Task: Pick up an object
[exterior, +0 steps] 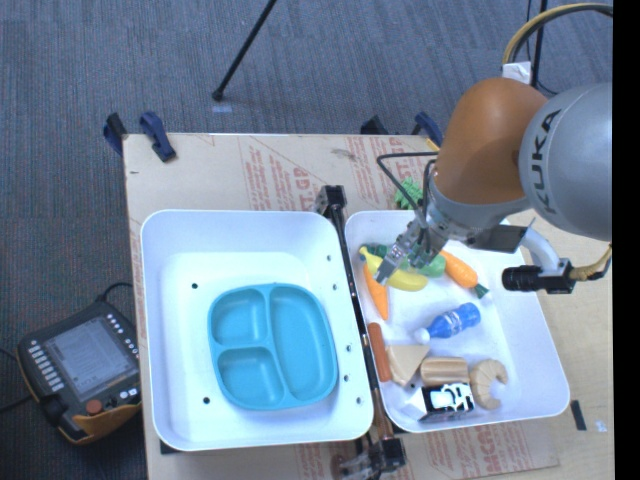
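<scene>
Gripper (392, 261) on the grey and orange arm (520, 158) reaches down into the right bin (545, 353), its tip just over a yellow banana (400, 278); whether it is apart or together cannot be told. Around the banana lie two carrots (377, 293), a blue bottle (452, 321) and wooden blocks (445, 371), while the left bin (170, 268) holds a blue divided plate (271, 345)

Robotics lab test cell. Evidenced by: KUKA-marked industrial arm (560, 158) entering from right; teach pendant (80, 368) on grey carpet, near left; cardboard-topped bench (240, 173) secured with blue clamps (157, 135) along far edge; tripod leg (250, 38) beyond.
</scene>
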